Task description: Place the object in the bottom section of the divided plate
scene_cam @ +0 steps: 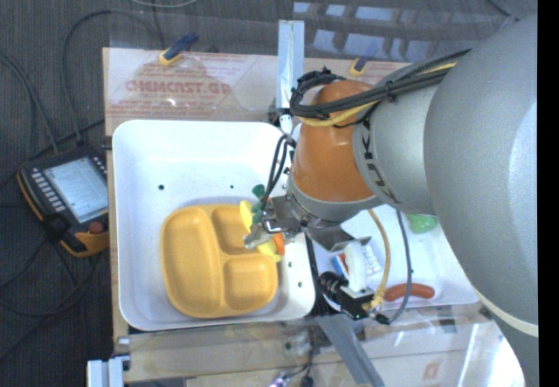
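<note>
Pincer (262, 232) hovering over divided plate's (196, 267) right edge in left bin (140, 202), possibly gripping small multicoloured object (266, 237), grip state unclear

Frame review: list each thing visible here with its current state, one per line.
Divided plate: flat in the left bin, sections bare where visible.
End effector: over the plate's right edge, small green and orange pieces at its tip.
Sausage: lying in the right bin.
Pendant: screen lit.
</note>
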Robot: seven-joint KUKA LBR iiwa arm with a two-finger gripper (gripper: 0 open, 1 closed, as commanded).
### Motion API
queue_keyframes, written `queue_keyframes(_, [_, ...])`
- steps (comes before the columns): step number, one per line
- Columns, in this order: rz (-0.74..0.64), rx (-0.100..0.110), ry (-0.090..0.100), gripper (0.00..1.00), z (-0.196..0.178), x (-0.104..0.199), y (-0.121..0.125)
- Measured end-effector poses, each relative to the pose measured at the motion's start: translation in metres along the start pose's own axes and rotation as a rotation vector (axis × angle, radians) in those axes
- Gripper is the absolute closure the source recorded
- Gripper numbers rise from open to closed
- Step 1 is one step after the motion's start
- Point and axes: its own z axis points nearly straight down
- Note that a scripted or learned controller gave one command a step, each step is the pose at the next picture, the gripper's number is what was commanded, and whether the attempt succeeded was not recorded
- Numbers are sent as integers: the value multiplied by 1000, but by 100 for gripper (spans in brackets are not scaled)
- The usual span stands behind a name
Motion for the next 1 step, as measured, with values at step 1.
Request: queue_keyframes(1, [-97, 1, -1, 100, -22, 54, 6])
